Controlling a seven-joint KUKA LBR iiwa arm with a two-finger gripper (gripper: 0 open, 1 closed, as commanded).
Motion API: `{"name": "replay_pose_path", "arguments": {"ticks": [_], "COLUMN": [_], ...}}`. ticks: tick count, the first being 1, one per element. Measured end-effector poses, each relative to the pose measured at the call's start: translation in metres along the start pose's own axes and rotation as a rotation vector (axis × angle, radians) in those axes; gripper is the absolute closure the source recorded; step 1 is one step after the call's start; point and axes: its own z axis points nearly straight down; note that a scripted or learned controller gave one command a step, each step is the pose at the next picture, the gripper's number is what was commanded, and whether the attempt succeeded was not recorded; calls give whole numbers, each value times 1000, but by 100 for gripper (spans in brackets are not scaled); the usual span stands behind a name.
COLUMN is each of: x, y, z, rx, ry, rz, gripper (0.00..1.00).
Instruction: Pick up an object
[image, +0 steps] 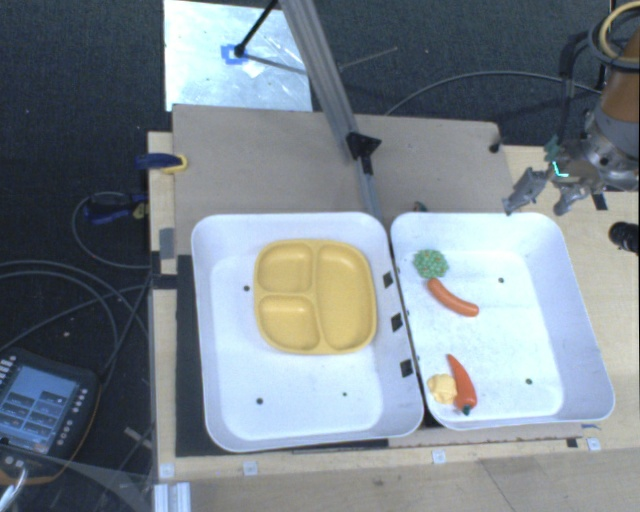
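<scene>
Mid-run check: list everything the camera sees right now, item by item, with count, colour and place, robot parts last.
left bin: 1, white, left half of bench
right bin: 1, white, right half of bench
divided plate: 1, yellow, three compartments, in left bin
broccoli: 1, green, right bin, upper left
sausage: 1, orange-red, just below the broccoli
carrot: 1, orange-red, right bin, lower left
small yellow piece: 1, yellow, beside the carrot
pendant: 1, black with screen, floor at left
gripper: 1, grey, fingers spread, above right bin's upper right corner
</scene>
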Motion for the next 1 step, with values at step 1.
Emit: {"name": "replay_pose_path", "arguments": {"ticks": [1], "x": [7], "y": [3], "z": [60], "rx": [4], "ry": [2], "rz": [0], "gripper": [0]}}
